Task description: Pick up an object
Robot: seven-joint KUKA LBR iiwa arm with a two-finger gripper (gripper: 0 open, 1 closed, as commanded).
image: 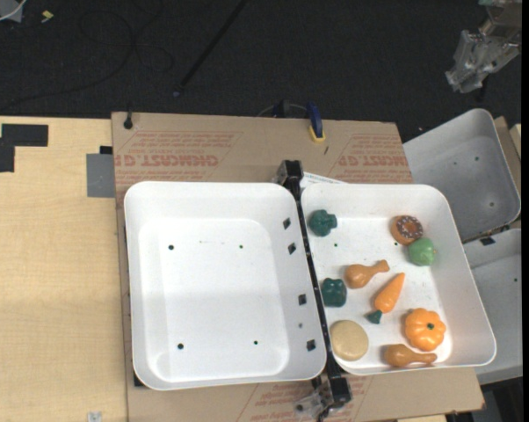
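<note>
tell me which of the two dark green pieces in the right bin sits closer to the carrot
The lower dark green piece, by the divider at mid-bin, just left of the carrot. The other dark green piece sits higher, near the bin's top left corner.

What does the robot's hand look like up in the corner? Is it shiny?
The gripper looks pale grey and silvery, made of blocky metal-like parts that narrow toward the bottom. Above it sits a greenish-teal piece at the picture's top edge. It is small and blurry against the dark floor, so cables or markings cannot be made out.
</note>
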